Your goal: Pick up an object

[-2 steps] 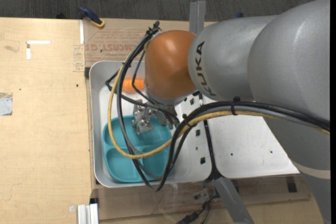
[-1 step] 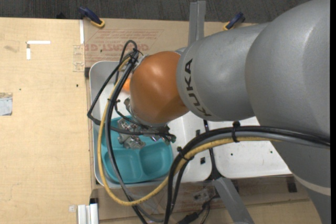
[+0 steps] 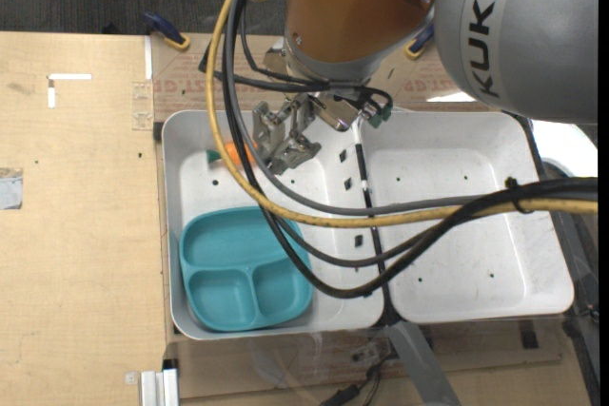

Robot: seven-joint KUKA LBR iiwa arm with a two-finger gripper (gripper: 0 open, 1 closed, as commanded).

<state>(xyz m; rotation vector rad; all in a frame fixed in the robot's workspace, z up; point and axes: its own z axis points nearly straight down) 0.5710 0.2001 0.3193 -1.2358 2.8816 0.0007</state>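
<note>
My gripper hangs below the orange wrist band, over the upper middle of the left bin. Its metal fingers point down and left toward the bin floor. A small orange object peeks out just left of the gripper, partly hidden behind the yellow cable, with a bit of green beside it. A teal divided tray with three compartments lies in the front half of the left bin, below the gripper and apart from it. Nothing shows between the fingers.
The right bin sits beside the left one, sharing a middle divider. Black and yellow cables sag across both bins. A tan wooden board covers the bench on the left.
</note>
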